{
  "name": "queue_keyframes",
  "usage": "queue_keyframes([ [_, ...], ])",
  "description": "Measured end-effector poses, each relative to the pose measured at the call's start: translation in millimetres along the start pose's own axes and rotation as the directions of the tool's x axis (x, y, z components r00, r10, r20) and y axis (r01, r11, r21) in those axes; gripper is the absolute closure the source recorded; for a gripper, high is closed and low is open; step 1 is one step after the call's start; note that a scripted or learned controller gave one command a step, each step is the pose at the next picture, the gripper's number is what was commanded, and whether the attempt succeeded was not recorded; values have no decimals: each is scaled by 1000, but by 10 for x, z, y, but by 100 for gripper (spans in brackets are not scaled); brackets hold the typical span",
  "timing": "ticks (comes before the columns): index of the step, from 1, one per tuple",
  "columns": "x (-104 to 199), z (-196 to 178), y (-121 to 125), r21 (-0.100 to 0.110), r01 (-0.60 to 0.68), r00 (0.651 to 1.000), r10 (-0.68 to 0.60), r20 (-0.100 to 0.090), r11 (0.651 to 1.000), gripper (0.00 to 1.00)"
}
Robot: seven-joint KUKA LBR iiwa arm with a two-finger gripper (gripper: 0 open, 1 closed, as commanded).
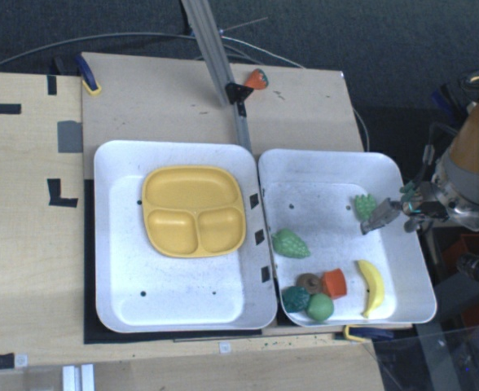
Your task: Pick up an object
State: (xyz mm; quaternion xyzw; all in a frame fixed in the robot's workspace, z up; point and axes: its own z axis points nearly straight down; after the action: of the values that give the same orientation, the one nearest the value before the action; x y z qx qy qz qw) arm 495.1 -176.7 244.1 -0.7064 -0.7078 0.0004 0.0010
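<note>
Camera view — pincer (378, 217) beside the green toy (363, 205), grip state unreadable — arm cut off at right.

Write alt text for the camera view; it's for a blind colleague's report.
The gripper hovers in the right bin beside a small green toy, near a banana. The left bin holds a yellow divided tray.

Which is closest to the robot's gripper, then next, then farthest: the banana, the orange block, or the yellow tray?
From the gripper, over the right bin:
1. Banana, just below it at the right bin's right side.
2. Orange block, lower in the same bin, left of the banana.
3. Yellow tray, away in the left bin.
</note>
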Motion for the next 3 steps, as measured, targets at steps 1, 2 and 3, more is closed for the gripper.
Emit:
queue_keyframes([
  [1,-2,0,0,-1,0,1000,0,0,1000,0],
  [2,28,435,-14,4,-1,1000,1,0,1000,0],
  [3,95,1061,-53,7,-1,1000,1,-2,1000,0],
])
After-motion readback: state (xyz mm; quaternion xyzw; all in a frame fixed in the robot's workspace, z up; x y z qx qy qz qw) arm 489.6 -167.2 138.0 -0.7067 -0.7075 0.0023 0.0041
